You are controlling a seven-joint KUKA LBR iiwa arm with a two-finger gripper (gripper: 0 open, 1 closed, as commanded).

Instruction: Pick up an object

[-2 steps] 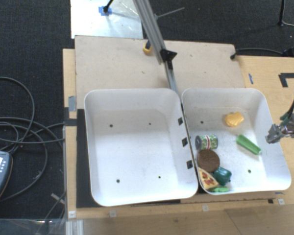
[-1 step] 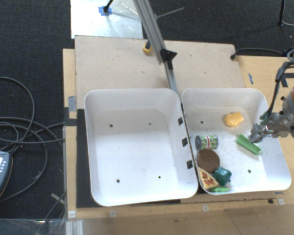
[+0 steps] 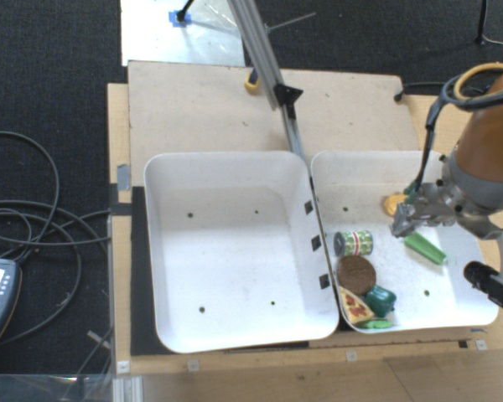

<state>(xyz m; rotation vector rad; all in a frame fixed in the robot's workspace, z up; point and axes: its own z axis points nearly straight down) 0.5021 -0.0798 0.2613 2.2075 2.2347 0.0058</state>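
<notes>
1. The green block lay flat in the right bin, just below and right of the fingers.
2. A yellow object sat touching the fingers on their upper left.
3. Whether the fingers stood wide or narrow could not be told.
4. A small can lay left of the fingers; a brown disc, a pizza slice toy and a dark green toy lay lower left.
5. The left bin stood well to the left on the counter.

The arm reaches in from the right, its gripper low, apparently pointing left.
</notes>
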